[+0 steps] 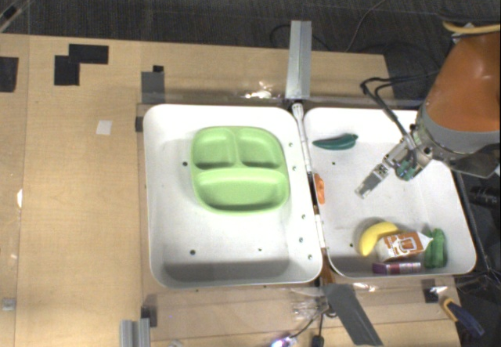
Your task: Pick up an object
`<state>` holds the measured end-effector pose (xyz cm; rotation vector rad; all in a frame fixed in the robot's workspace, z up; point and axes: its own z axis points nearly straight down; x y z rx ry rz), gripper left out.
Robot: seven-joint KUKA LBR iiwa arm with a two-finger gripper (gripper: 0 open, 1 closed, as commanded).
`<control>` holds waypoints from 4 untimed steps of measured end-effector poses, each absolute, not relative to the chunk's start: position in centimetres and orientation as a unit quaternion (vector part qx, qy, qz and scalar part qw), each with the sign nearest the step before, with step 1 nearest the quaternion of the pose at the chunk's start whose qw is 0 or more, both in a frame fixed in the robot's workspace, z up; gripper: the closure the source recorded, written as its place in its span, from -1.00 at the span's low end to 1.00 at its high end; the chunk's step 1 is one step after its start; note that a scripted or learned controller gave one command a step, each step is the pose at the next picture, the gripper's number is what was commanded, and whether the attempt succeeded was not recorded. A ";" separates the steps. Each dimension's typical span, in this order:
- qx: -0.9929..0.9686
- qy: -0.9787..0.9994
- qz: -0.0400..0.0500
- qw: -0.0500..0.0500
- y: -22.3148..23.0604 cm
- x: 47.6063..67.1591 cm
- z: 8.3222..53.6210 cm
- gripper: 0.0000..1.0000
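Note:
My gripper [366, 186] hangs over the middle of the right bin [344, 212], reaching in from the right under the arm's orange band. Nothing shows at its tip. Below it, near the bin's front wall, lie a yellow banana [374, 234], a white and orange packet [404, 245], a purple marker [398, 265] and a green vegetable [436, 248]. A dark green pod [335, 142] lies toward the back of that bin, up and left of the gripper. A small orange piece [319, 190] rests against the bin's left wall.
The left bin [168, 204] holds a light green divided plate [237, 168]. A grey metal post [299, 63] stands behind the seam between the bins. Black cables [383, 91] trail behind the right bin.

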<state>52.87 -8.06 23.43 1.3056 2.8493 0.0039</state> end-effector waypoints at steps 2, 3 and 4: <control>0.270 0.963 0.001 0.005 -8.5 53.2 21.9 -1.00; 0.204 0.979 0.001 0.002 -9.5 50.5 11.3 -1.00; 0.095 0.995 0.002 0.007 -14.0 52.3 9.2 -1.00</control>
